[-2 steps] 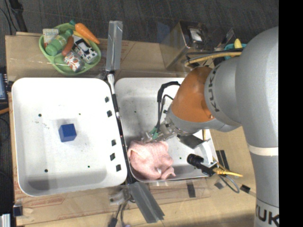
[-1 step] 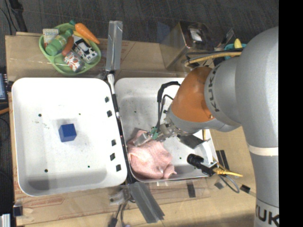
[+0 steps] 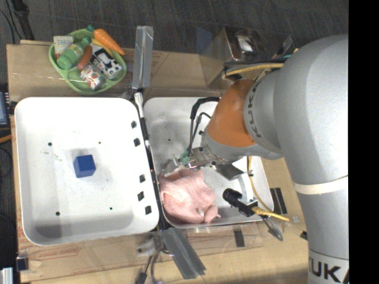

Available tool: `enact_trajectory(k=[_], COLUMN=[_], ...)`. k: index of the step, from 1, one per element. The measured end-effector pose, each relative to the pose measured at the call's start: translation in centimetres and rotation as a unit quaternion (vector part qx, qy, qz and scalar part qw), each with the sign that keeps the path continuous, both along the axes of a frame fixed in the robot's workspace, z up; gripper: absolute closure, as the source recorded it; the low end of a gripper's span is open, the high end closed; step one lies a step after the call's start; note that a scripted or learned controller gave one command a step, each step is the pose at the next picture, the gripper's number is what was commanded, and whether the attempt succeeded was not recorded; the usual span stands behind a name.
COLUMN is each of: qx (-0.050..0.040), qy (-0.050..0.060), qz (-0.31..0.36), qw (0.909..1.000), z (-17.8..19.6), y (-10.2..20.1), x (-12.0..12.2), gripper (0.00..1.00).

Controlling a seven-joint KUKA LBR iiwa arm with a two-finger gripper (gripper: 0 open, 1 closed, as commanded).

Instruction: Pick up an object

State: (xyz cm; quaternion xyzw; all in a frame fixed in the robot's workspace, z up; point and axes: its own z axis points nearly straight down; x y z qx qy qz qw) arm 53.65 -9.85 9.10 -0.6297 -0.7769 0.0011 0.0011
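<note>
Pincer sits low in the right bin, its state impossible to tell, with the pink soft lump just below it toward the near wall; a good grasp would centre over the lump's bulk before clenching.

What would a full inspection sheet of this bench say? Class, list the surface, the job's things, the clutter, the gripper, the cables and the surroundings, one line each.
Surface: two white bins side by side, left bin and right bin, on a brown bench.
Job's things: blue cube in the left bin; pink soft lump in the right bin.
Clutter: green bowl of toy food behind the left bin.
Gripper: gripper low over the pink lump's upper edge; grip unclear.
Cables: black cable looping along the wrist; yellow cable near the right bin's corner.
Surroundings: dark floor beyond the bench.
</note>
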Motion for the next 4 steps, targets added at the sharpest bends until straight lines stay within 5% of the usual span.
enact_trajectory(k=[1, 2, 3, 4], qx=[0.0, 0.0, 0.0002, 0.0002], qy=[0.001, 0.001, 0.002, 0.002], qz=[0.002, 0.002, 0.003, 0.003], qw=[1.0, 1.0, 1.0, 1.0], z=[0.92, 0.93, 1.86, 1.85], y=[0.0, 0.01, 0.03, 0.04], x=[-0.02, -0.02, -0.02, -0.02], gripper=[1.0, 0.0, 1.0, 0.0])
